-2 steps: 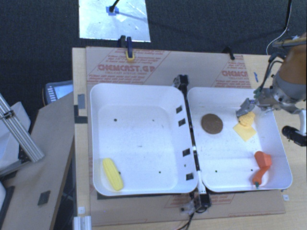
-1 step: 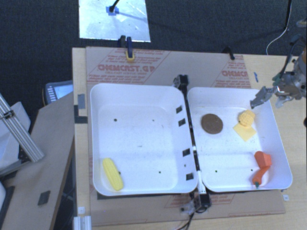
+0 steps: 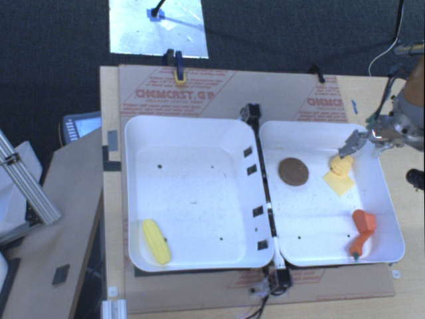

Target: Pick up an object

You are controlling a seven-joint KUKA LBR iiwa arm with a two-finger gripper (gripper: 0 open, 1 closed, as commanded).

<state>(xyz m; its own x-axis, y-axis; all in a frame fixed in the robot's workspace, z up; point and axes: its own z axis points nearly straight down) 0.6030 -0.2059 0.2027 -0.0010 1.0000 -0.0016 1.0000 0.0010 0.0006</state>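
In the right bin [image 3: 312, 254] lie a brown round disc [image 3: 293, 171], a small yellow lumpy piece [image 3: 341, 165] resting against a pale yellow flat wedge [image 3: 339, 182], and an orange carrot-like toy [image 3: 362, 230]. A yellow corn cob [image 3: 156, 241] lies in the front left corner of the left bin [image 3: 192, 128]. My gripper [image 3: 366, 142] hangs over the right bin's far right part, just above and right of the small yellow piece. Its fingers stand open and spread, with nothing between them. One grey fingertip [image 3: 348, 146] is close above the yellow piece.
A black divider with clips [image 3: 259, 191] runs between the two bins. The bins sit on a cardboard sheet [image 3: 219, 88] on the bench. A metal plate [image 3: 157, 17] lies at the back, and an aluminium rail [image 3: 26, 185] leans at the far left.
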